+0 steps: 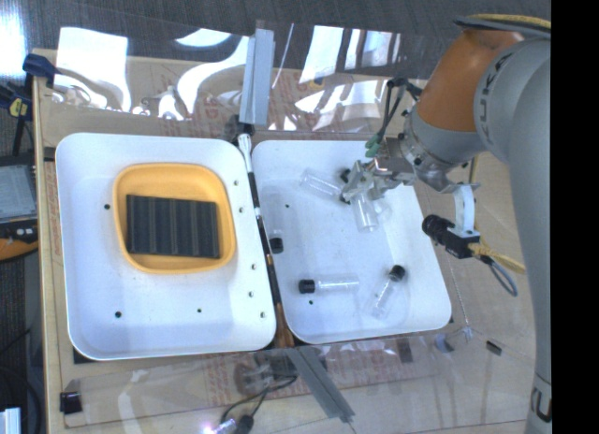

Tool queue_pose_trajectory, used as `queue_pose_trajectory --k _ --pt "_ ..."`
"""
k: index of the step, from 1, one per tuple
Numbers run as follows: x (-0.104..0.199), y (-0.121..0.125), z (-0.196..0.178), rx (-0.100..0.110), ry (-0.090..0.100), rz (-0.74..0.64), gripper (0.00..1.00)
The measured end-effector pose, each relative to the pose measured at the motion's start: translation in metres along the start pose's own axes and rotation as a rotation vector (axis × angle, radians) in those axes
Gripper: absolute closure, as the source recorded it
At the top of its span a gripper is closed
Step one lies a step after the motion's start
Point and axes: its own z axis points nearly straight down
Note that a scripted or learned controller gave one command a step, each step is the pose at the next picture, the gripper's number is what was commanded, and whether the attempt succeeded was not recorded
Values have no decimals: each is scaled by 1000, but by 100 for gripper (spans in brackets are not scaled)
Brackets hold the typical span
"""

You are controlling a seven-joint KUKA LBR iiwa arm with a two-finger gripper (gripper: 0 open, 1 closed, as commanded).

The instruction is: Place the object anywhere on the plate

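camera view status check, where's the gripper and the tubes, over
Gripper low over right white bin, at a clear plastic tube. Three more clear tubes loose there. Yellow plate with dark ridged insert in left bin, nothing on it.

Arm (510, 123): grey, orange band above wrist, entering from right, bent down and leftward. Wrist angled toward lower left. Gripper (363, 187): two-finger, low, pointing left; finger state unclear from above. Black cable hanging beside wrist.
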Motion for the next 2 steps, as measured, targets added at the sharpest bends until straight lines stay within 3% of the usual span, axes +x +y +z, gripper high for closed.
queue_pose_trajectory --k 1,2 --pt "64 -50 42 4 0 -187 100" --pt "97 -117 20 3 0 -392 100"
